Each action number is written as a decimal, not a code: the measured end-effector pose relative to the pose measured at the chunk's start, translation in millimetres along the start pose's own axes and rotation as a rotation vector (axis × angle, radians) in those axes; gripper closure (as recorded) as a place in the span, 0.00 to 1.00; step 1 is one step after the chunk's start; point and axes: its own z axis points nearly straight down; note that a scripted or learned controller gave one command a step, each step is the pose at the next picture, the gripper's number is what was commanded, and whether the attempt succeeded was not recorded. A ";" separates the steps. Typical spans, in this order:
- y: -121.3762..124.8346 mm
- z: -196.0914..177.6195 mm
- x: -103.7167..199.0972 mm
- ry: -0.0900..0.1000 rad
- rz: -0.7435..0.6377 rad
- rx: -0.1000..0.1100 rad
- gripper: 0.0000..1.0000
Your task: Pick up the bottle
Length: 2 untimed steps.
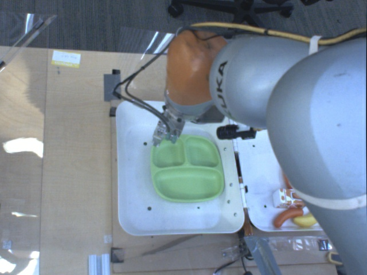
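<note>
Where the grey arm (287, 96) reaches across from the right, its orange band (192, 67) sits above the left bin (135, 211) and the hand (166, 132) hangs at the upper-left corner of a green divided plate (187, 169), just over or touching its rim; whether the hand is spread or closed cannot be told, and nothing shows in its grip. Plate: three compartments, lying flat mid-bin, nothing visible in them. Right bin (261, 176): largely covered by the arm; a red sausage-shaped item (285, 216), a yellow piece (304, 221) and a small white-and-red item (287, 196) lie near its lower edge. Bottle: not identifiable; possibly hidden under the arm. Worktop (57, 153): pale wood, yellow label (66, 58) at the far left. Judgement: the hand's post over the plate looks poorly placed for the task.
</note>
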 end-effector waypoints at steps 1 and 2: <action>53.7 -121.2 10.3 -0.005 0.184 -0.005 1.00; -112.5 -83.8 38.2 -0.002 -0.157 0.000 1.00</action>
